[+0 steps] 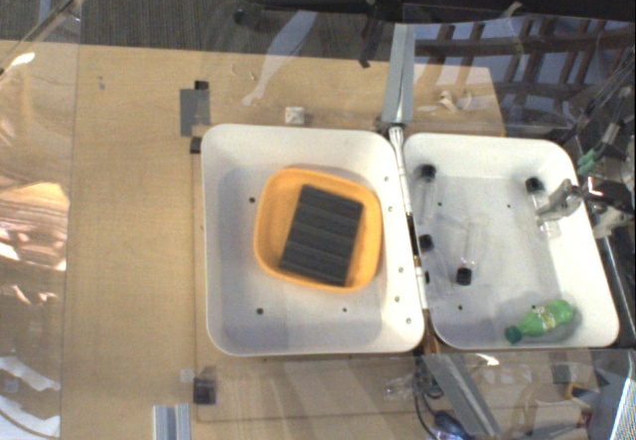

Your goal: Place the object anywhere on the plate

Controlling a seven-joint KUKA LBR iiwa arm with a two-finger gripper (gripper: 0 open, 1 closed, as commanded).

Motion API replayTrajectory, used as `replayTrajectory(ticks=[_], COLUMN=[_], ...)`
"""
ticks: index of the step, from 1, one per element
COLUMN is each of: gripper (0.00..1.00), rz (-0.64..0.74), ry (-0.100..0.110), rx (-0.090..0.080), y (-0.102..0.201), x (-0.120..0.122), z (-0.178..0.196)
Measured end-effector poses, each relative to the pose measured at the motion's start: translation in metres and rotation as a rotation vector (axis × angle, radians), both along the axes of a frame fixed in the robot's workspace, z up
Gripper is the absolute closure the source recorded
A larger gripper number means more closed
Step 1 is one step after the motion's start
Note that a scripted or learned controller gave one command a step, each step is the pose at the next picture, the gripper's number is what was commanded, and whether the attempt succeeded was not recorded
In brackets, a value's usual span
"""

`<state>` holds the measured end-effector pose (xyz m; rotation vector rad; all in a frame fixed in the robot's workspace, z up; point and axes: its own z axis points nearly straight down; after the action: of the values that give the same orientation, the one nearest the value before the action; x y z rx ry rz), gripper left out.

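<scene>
A dark grey ribbed block [320, 233] lies flat on the orange plate [268, 229], which sits in the middle of the left white bin [224, 309]. The block is slightly turned and covers most of the plate's centre. A small grey part of my gripper [556, 200] shows at the right edge of the right bin [586, 279], far from the plate and block, with nothing visibly in it.
A green bottle-shaped object [542, 321] lies in the right bin's near right corner. Several small black knobs [462, 275] stand on that bin's floor. A metal divider [399, 90] runs back from between the bins. Cables hang at the far right.
</scene>
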<state>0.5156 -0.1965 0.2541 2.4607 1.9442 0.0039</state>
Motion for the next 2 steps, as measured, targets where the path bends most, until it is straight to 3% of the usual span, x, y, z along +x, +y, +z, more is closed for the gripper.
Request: replayTrajectory(ticks=[1, 2], gripper=[0.00, 0.00], rz=[0.071, 0.307], ry=[-0.001, 0.002], rx=[-0.001, -0.002], y=[0.000, 0.001], x=[-0.026, -0.026], z=[0.066, 0.078])
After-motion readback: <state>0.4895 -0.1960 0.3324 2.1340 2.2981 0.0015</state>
